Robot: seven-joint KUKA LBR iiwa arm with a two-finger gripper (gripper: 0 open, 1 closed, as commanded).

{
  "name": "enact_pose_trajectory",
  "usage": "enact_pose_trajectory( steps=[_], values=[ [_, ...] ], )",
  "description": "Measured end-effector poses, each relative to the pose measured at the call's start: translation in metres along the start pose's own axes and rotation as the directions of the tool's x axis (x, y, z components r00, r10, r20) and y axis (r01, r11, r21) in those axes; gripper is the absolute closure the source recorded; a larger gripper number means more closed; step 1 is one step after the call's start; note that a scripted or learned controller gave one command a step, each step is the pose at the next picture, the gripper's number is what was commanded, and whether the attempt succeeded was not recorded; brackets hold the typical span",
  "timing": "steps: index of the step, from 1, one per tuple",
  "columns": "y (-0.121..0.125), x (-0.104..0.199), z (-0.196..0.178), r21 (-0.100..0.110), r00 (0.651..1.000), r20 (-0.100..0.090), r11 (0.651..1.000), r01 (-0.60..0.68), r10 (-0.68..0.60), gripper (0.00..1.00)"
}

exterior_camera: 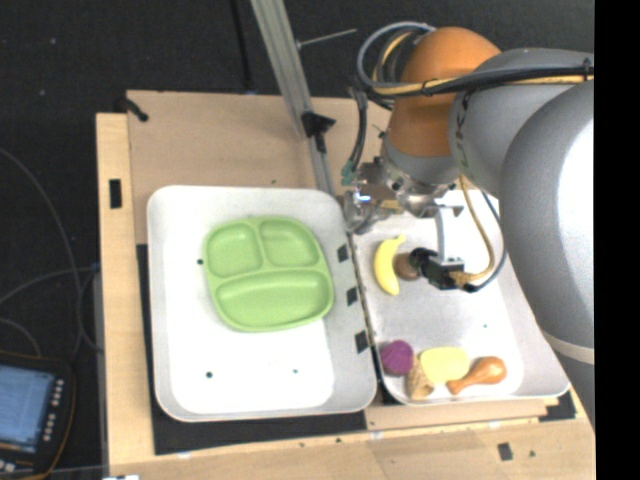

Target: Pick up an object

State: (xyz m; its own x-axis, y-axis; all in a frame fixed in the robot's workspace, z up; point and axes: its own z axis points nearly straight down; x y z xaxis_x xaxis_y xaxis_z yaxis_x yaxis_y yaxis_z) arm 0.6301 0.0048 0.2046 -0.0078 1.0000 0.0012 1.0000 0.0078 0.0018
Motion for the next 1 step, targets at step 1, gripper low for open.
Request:
enact_pose_trajectory(
  steps=[1],
  values=[
    [0.0199,0.0433,-0.0109,-0.001,1.0,0.0,1.0,-0.001,0.001,1.0]
  ],
)
